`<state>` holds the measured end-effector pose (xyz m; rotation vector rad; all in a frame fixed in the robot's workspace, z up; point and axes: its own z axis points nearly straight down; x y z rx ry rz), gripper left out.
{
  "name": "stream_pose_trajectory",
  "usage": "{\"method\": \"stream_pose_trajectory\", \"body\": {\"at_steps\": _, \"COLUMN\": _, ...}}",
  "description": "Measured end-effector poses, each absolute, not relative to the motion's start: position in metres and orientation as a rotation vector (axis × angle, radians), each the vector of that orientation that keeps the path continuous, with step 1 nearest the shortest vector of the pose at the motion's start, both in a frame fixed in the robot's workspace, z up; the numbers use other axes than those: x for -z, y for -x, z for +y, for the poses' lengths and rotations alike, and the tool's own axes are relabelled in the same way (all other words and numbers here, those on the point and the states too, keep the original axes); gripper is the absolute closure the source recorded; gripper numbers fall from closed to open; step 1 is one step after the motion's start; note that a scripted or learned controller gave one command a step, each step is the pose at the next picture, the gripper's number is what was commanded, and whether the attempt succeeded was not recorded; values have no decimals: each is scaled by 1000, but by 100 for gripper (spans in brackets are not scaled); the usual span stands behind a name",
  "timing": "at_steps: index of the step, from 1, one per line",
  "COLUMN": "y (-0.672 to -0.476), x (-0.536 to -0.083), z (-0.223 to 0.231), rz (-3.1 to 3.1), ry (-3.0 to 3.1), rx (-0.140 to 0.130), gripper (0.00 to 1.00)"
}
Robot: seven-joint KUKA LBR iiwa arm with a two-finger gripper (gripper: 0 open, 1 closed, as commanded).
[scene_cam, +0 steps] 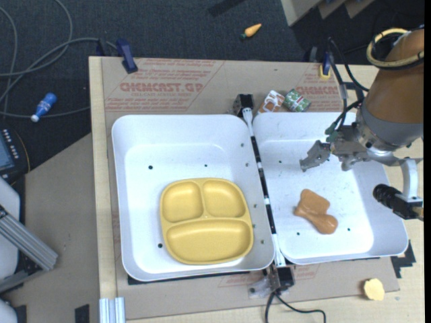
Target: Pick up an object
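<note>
The arm (397, 93) leans in from the right, its gripper (330, 155) hanging over the upper middle of the right bin (289, 244). The claw stands spread, nothing between its fingers (311, 159). Just below it a brown lump (315, 211) lies on the bin floor, apart from the fingers and clear of every wall, with bare white all around. The left bin (135, 180) holds a yellow tray (205, 219) low in the middle, leaving open floor along the top and left rim. A black clip (244, 103) sits where the bins meet at the top, with small packets (286, 101) beside it on the cardboard (168, 83).
</note>
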<state>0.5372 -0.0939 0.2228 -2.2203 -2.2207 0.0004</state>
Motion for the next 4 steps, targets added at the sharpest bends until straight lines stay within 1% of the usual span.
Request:
{"method": "stream_pose_trajectory", "body": {"at_steps": 1, "y": -503, "x": -149, "z": -116, "rz": -2211, "ry": 2220, "rx": -10, "gripper": 0}}
{"method": "stream_pose_trajectory", "body": {"at_steps": 2, "y": -508, "x": -82, "z": -119, "rz": -2222, "ry": 2222, "rx": -1, "gripper": 0}}
{"method": "stream_pose_trajectory", "body": {"at_steps": 3, "y": -570, "x": -85, "z": -164, "rz": -2227, "ry": 2226, "rx": 2, "gripper": 0}}
{"method": "stream_pose_trajectory", "body": {"at_steps": 4, "y": -519, "x": -96, "z": -133, "rz": -2217, "ry": 2218, "rx": -2, "gripper": 0}}
